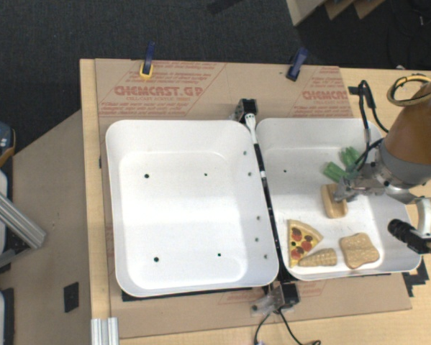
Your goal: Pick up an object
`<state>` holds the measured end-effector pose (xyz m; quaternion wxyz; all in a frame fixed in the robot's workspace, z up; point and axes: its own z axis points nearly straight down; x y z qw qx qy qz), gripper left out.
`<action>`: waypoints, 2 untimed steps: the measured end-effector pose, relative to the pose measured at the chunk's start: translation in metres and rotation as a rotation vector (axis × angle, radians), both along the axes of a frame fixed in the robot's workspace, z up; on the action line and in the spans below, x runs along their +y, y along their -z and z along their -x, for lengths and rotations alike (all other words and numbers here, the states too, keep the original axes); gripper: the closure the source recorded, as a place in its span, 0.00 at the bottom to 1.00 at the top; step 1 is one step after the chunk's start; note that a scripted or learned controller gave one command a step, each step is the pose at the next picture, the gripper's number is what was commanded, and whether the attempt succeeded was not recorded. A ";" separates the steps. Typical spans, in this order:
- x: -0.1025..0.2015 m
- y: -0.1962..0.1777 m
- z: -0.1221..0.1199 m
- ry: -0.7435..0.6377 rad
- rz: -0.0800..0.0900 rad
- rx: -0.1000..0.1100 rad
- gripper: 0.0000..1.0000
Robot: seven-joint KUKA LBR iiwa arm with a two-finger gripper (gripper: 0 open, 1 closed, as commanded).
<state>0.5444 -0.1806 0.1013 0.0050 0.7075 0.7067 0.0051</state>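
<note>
flat tan cracker (360,250) | triangular pizza slice (302,238); end effector (342,190) over tan block (334,202)

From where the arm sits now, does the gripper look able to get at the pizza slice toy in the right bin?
Probably yes. The pizza slice toy lies flat in the right bin, open from above. The gripper sits over the tan block just up-right of it. A cracker-like piece touches its lower edge and may crowd a grasp.

Two white bins side by side: left bin (129,192), right bin (287,149). In right bin: pizza slice (302,238), cracker (317,258), bread slice (360,250), green item (342,165), tan block (334,202). Gripper (345,192) just above tan block.
</note>
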 end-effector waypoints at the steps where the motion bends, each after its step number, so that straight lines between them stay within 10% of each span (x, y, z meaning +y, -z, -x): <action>1: 0.084 0.002 0.003 -0.007 -0.002 0.014 1.00; 2: 0.080 -0.008 0.003 -0.002 -0.001 0.011 1.00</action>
